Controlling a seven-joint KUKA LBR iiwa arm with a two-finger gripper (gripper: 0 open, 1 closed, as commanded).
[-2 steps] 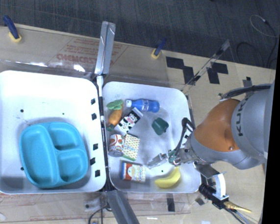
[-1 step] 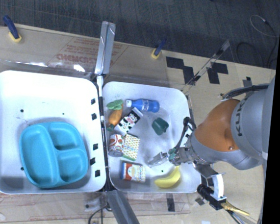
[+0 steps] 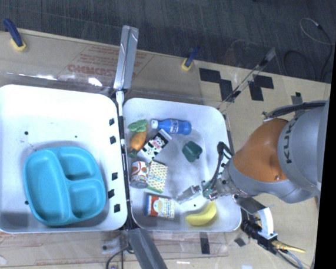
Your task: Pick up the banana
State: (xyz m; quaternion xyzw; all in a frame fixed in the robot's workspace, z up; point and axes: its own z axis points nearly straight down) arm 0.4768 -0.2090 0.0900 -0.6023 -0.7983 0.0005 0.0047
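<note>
The yellow banana [image 3: 203, 215] lies in the front right corner of the right bin [image 3: 217, 119], curved side toward the front wall. My gripper [image 3: 201, 191] hangs just above and slightly behind the banana, reaching in from the right under the orange band of the arm [image 3: 260, 160]. Nothing is visibly held in it. Whether it touches the banana is not clear from this angle.
The right bin also holds a blue bottle [image 3: 172, 126], a green cup [image 3: 192, 151], a carrot [image 3: 138, 140], a black-and-white box [image 3: 155, 144], a patterned packet [image 3: 157, 176] and a red-and-white carton [image 3: 161, 207] left of the banana. A blue divided plate [image 3: 65, 186] lies in the left bin [image 3: 17, 104].
</note>
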